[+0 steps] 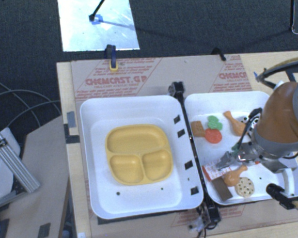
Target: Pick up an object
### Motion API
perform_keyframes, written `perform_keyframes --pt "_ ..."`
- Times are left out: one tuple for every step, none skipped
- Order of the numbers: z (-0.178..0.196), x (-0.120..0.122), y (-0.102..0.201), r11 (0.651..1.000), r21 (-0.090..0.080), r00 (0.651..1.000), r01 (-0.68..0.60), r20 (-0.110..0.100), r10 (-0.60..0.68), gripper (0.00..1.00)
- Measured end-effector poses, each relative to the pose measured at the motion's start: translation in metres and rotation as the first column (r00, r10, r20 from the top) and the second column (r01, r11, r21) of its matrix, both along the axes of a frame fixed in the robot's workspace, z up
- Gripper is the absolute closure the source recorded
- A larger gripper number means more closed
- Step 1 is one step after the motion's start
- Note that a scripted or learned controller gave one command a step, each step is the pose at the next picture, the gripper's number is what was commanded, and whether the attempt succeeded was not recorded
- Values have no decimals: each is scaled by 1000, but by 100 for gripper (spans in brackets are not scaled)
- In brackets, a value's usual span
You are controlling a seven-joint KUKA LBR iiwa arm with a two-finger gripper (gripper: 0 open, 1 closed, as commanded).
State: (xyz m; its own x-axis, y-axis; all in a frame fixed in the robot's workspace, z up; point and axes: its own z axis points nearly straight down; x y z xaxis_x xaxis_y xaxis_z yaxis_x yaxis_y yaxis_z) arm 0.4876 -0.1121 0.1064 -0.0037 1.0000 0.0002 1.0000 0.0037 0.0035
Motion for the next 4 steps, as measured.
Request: perform_keyframes --pt "-16 2 6 1000 -4 1000 3 7 -3 0" --pt "-16 3 5 1000 -1 1000 3 8 -3 0" --pt "-16 3 3 1000 0 1000 2 9 -2 0" --pt "1 0 13 1000 0 1000 -1 0 1 0"
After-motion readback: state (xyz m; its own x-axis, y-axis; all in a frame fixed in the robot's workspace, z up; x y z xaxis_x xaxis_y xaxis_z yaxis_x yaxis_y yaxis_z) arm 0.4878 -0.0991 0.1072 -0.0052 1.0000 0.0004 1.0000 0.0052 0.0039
